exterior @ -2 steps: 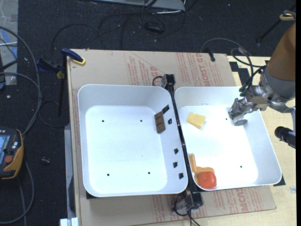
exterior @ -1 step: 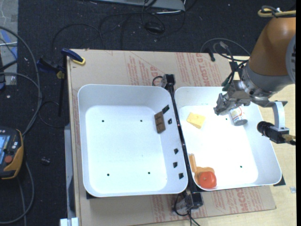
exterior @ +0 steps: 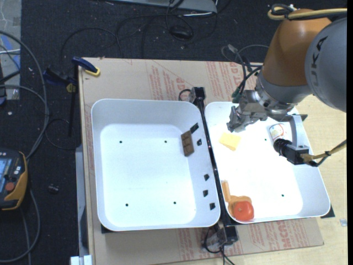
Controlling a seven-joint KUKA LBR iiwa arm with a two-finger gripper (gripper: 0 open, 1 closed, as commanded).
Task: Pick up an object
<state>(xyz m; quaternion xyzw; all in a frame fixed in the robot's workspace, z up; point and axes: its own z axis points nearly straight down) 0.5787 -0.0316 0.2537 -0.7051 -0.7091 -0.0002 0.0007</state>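
— In the right-hand bin [exterior: 309, 200], what?
— Pale yellow block [exterior: 230, 141], lying flat, upper left part of that bin. Red round object [exterior: 242, 210] at the lower left corner, touching an orange piece [exterior: 230, 195].
— And the left bin [exterior: 105, 120]?
— Small brown bar [exterior: 187, 144], against its right wall, upper right.

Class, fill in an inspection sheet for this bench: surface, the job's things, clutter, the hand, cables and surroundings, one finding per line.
Surface: brown board bearing a left bin and a right bin, side by side.
Job's things: yellow block in the right bin near the divide; red ball and orange piece at its near corner; brown bar in the left bin by its right wall.
Clutter: small dark clips along the divide.
Hand: hand above the right bin, beside the yellow block; grip unclear.
Cables: black cables on the floor.
Surroundings: dark carpet; yellow handset at left.
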